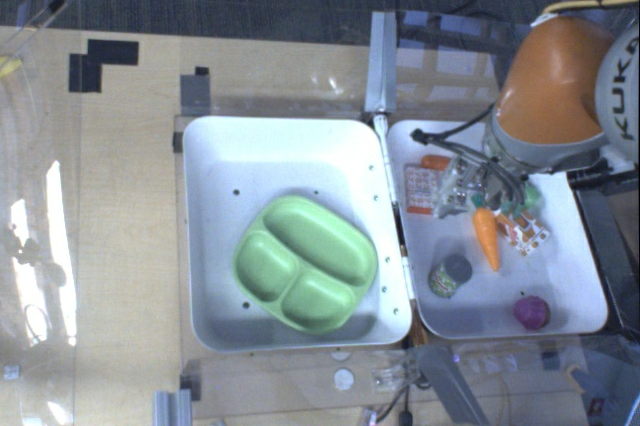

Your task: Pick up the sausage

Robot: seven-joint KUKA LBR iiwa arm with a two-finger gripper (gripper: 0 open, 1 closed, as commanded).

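My metal two-finger gripper (472, 189) hangs over the frame's right; whether it's released or clenched, I can't tell. The small reddish sausage (434, 162) lies just up-left, so I should centre over it first.

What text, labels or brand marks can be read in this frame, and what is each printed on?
"KU", the cut-off start of a brand name, on the arm's grey casing at the right edge.
Red-and-white packet in the right bin: print too blurred to read.
Small patterned packet beside the carrot: unreadable.
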